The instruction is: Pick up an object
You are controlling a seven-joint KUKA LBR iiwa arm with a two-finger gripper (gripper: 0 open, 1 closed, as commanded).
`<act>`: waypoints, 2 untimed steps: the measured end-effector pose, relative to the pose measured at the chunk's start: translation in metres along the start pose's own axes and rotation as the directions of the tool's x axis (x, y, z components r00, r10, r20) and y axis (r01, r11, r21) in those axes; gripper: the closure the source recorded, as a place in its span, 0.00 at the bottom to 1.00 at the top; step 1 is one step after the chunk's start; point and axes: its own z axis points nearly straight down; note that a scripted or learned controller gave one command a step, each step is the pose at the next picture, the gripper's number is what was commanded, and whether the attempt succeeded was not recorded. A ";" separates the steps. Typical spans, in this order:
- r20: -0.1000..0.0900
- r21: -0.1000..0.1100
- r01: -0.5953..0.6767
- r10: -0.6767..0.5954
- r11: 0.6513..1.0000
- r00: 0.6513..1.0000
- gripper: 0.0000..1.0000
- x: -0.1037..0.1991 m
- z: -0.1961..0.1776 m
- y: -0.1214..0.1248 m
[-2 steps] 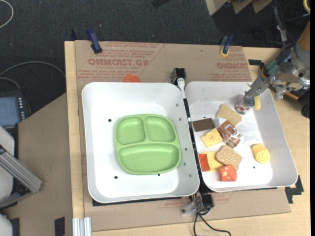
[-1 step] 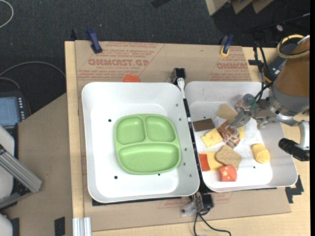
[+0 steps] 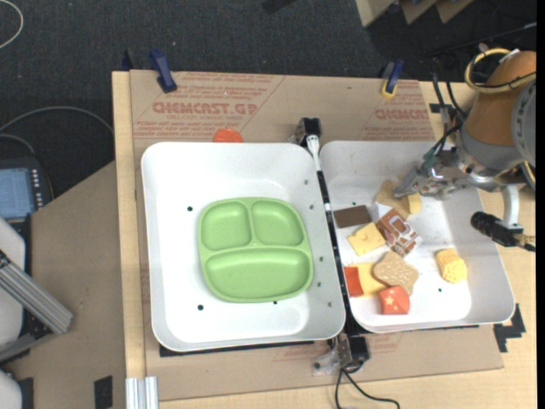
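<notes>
The right bin (image 3: 485, 305) holds several toy foods. Among them are a brown slab (image 3: 352, 217), a yellow wedge (image 3: 366, 239), a red-and-white checkered piece (image 3: 398, 233), a tan cracker (image 3: 395, 271), a red cube (image 3: 393, 300), an orange block (image 3: 352, 280) and a bumpy yellow piece (image 3: 451, 266). A pale yellow piece (image 3: 395, 196) lies at the back of the pile. My gripper (image 3: 423, 183) hangs low over the bin's back part, just right of that pale piece and close to it. Its tip is small and dark against the bin.
The left bin (image 3: 170, 228) holds a green divided plate (image 3: 254, 249). A black divider strip (image 3: 322, 190) runs between the bins. The grey arm with its orange band (image 3: 498, 100) enters from the upper right. Blue clamps (image 3: 162, 71) hold the board's back edge.
</notes>
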 end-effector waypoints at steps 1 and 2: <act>-0.001 0.003 0.002 -0.002 1.000 1.000 0.00 0.055 -0.004 0.021; -0.004 0.026 -0.002 0.002 1.000 1.000 1.00 0.051 -0.015 0.016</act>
